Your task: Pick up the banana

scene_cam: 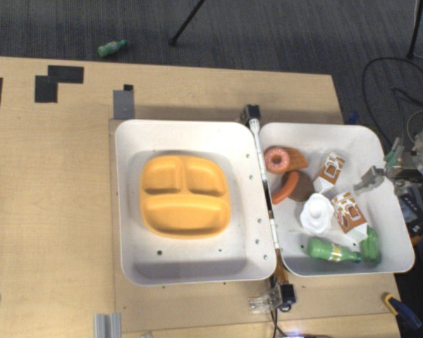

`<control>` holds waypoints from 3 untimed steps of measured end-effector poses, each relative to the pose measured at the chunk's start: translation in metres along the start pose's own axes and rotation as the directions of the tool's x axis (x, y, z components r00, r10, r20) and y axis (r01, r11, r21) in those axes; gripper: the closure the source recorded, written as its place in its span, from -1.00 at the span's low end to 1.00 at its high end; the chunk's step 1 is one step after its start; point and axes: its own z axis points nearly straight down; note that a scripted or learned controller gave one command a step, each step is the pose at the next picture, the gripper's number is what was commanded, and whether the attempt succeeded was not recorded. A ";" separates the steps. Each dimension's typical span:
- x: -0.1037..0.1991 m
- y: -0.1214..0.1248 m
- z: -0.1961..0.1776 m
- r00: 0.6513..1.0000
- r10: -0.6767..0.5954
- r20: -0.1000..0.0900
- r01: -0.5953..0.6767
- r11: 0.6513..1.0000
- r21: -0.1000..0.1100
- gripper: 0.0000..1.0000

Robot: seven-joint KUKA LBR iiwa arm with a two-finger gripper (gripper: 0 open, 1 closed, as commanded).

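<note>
My gripper (375, 177) reaches in from the right, over the right rim of the right bin (402, 255). It hangs just right of a small white-and-orange carton (331, 168) and above a second such carton (350, 213). Nothing shows between its tips. The right bin also holds a pink-iced donut (276, 160), an orange sausage (285, 186) beside a brown piece (303, 186), a white crumpled object (316, 214), a green bottle (332, 251) lying on its side and another green item (370, 246).
The left bin (127, 189) carries a yellow-orange divided tray (185, 195) in its middle. A hinge strip (265, 189) runs between the bins. Cables lie on the floor at the right, and a small green bottle (112, 47) lies on the floor at the top left.
</note>
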 end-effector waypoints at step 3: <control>0.087 -0.037 0.034 0.999 -0.035 -0.001 0.035 0.999 0.001 -1.00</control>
